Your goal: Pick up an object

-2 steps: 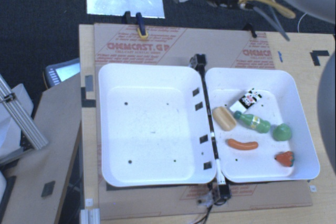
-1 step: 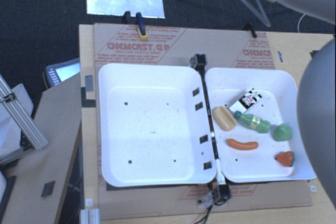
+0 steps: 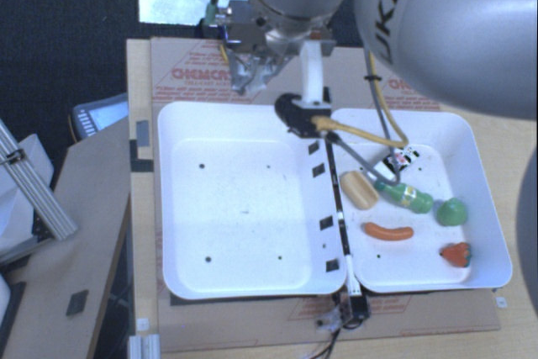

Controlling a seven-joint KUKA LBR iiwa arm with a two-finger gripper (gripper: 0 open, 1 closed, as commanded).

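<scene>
Inside the right bin (image 3: 483, 181) lie bread roll (image 3: 359, 189), green bottle (image 3: 405, 196), sausage (image 3: 387, 231); tool (image 3: 252, 78) state unclear.

left bin (image 3: 231, 219) – open floor | right bin (image 3: 483, 206) – 5 items crowd its middle and near side, green bottle (image 3: 405, 196) among them

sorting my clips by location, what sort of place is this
Likely a robotics lab test bench. A grey KUKA arm reaches over two white bins set on cardboard, and the right bin holds toy food such as a sausage and a strawberry.
</scene>
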